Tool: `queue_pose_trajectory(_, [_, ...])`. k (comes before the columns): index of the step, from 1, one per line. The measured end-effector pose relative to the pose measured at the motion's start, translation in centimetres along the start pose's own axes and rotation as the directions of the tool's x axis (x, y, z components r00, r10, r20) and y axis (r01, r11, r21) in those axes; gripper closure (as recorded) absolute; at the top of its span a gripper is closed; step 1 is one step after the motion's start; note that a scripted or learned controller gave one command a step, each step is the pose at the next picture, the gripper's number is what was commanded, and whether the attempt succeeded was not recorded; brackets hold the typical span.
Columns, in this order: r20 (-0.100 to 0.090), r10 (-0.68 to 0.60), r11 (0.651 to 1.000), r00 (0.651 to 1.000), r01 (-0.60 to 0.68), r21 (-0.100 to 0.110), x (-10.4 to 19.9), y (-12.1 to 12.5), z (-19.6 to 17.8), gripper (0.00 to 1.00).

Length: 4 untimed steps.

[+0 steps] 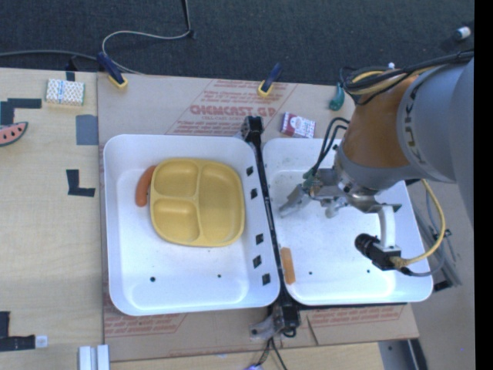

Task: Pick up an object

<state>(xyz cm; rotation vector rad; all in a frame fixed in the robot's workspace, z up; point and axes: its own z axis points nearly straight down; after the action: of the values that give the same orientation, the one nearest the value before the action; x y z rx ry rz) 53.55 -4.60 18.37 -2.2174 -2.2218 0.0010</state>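
My gripper point(310, 206) hangs over the upper left part of the right bin point(362, 287), fingers spread, with nothing between them. One grey finger point(290, 203) points toward the divider between the bins. A small orange stick-shaped object point(286, 265) lies at the right bin's left wall, below the gripper and apart from it. In the left bin point(185, 284) a yellow divided plate point(197, 202) lies flat. An orange sausage-shaped object point(142, 186) rests against the plate's left rim.
The grey and orange arm point(400, 129) covers the right bin's upper right. A black cable fitting point(376, 251) hangs low over that bin. A red-and-white packet point(296, 125) lies on the cardboard behind the bins. A checkered block point(65, 92) sits far left.
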Motion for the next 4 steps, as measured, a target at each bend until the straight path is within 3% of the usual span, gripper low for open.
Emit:
queue_pose_trajectory(1, [0.002,0.002,1.000,1.000,-0.002,0.000,-5.4,0.9,9.1,0.00])
queue_pose_trajectory(2, [-0.001,0.001,1.000,1.000,-0.001,0.001,-5.3,0.9,8.2,1.00])
queue_pose_trajectory(3, [-0.001,0.001,1.000,1.000,-0.001,0.001,-5.3,0.9,8.2,0.00])
queue_pose_trajectory(4, [0.001,0.001,1.000,1.000,-0.001,-0.003,-5.0,5.1,9.8,0.00])
